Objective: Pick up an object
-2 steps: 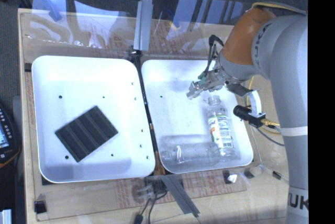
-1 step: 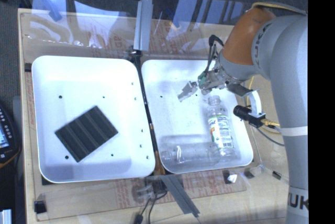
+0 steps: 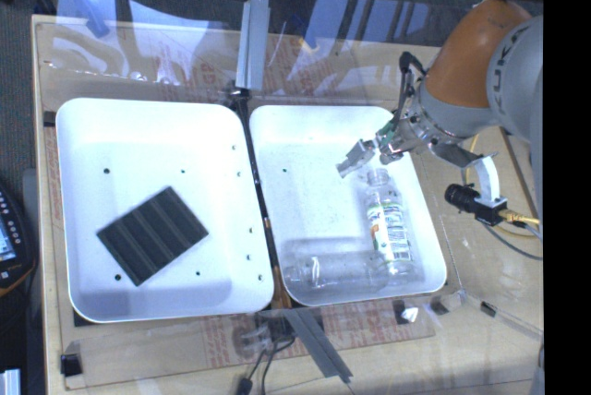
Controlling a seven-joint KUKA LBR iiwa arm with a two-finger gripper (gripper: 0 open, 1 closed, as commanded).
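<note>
Arm: the grey KUKA arm (image 3: 503,61) reaches in from the right of the bench (image 3: 462,329), its orange band high above the right bin's far right corner, the wrist bent down and leftward.
Gripper: the gripper (image 3: 362,155) hangs over the right bin's far right part, pointing toward the bin's middle; whether its fingers stand apart or together cannot be told, and nothing is seen between them.
Right bin: the right bin (image 3: 277,199) carries two clear plastic bottles.
Labelled bottle: the labelled bottle (image 3: 386,222) lies lengthwise along the bin's right edge, cap end just below the gripper; contact between them cannot be judged.
Plain bottle: the plain clear bottle (image 3: 337,266) lies along the near edge, meeting the labelled bottle at the near right corner.
Left bin: the left bin (image 3: 83,135) carries a dark ribbed slab (image 3: 152,234), lying flat and askew near its near left part.
Divider: a grey post (image 3: 251,42) stands at the far edge between the bins.
</note>
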